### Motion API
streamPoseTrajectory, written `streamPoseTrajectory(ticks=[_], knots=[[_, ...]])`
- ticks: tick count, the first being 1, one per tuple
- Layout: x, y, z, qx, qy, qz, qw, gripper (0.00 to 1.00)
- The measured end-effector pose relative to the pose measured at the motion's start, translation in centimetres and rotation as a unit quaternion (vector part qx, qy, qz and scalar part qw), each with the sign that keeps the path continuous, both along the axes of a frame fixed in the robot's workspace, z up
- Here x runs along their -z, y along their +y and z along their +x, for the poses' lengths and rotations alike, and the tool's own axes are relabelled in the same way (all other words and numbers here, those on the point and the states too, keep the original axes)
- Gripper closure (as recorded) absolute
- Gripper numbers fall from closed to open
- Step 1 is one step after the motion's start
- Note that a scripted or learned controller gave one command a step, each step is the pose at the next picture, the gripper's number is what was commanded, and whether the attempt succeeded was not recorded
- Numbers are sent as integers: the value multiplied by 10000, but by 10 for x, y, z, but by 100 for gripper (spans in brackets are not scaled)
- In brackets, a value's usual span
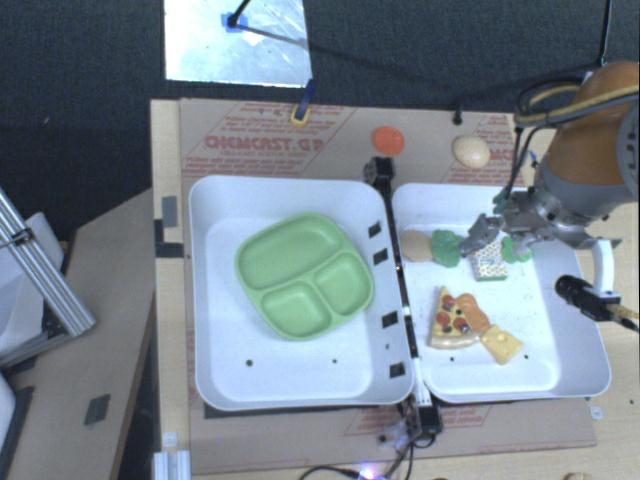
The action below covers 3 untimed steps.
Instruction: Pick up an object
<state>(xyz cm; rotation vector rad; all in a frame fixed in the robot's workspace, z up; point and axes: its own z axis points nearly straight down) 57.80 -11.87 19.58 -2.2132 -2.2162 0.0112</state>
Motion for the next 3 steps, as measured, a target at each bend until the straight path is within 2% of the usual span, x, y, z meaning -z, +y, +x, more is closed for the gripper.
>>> streamPoseTrajectory(ticks=[1, 2, 3], knots=[[-7, 0, 3, -12, -66, -9, 10000, 0], [46, 5, 12, -25, -46, -5, 10000, 0], [103, 1, 10, -1, -93, -28, 10000, 0]])
